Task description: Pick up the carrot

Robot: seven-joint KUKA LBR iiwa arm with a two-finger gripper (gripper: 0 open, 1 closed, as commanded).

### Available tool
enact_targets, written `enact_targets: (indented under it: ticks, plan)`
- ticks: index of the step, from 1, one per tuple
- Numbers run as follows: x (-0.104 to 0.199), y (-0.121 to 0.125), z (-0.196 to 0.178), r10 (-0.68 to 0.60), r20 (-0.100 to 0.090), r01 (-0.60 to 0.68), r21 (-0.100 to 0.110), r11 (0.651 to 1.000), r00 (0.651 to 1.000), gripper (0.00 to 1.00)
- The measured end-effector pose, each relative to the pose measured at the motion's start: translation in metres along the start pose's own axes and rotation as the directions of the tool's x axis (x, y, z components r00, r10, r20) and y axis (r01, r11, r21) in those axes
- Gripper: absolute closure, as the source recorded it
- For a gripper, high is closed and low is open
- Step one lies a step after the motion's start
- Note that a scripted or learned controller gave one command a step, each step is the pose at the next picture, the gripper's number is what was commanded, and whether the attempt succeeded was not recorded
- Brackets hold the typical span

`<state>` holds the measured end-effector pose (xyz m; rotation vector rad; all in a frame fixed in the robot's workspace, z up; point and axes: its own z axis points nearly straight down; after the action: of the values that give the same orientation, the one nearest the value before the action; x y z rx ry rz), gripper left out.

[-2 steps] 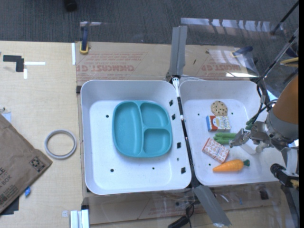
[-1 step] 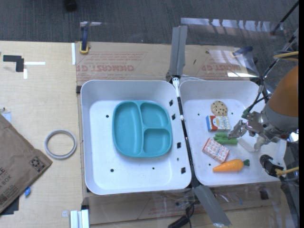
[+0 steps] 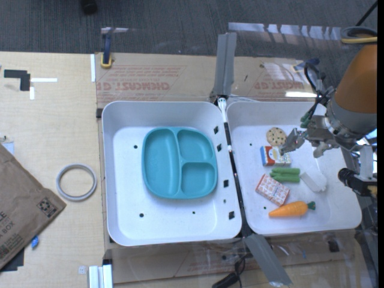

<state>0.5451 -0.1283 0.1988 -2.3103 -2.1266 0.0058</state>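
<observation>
Carrot, orange plastic with a green top (image 3: 290, 209), lies sideways near the right bin's front; the empty pincer (image 3: 305, 138), prongs apart, should descend across its middle.

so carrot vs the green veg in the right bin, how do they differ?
The carrot is orange with a green stem end; the green vegetable is green all over. The carrot tapers to a point; the green vegetable keeps an even width. The carrot lies nearest the right bin's front edge; the green vegetable sits further back, nearer the gripper. Both lie flat, roughly crosswise.
</observation>
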Motion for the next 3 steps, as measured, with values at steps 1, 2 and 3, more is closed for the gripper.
enact_targets:
  ticks: [1,2,3]
  plan:
    - [-0.045,-0.065,0.073,0.065,-0.002,-0.065,0.002,0.998,0.998,0.0]
    - [-0.032,-0.065,0.069,0.329,-0.001,-0.329,0.001,0.944,0.944,0.0]
    - [-0.038,-0.062,0.105,0.019,-0.002,-0.019,-0.009,1.0,1.0,0.0]
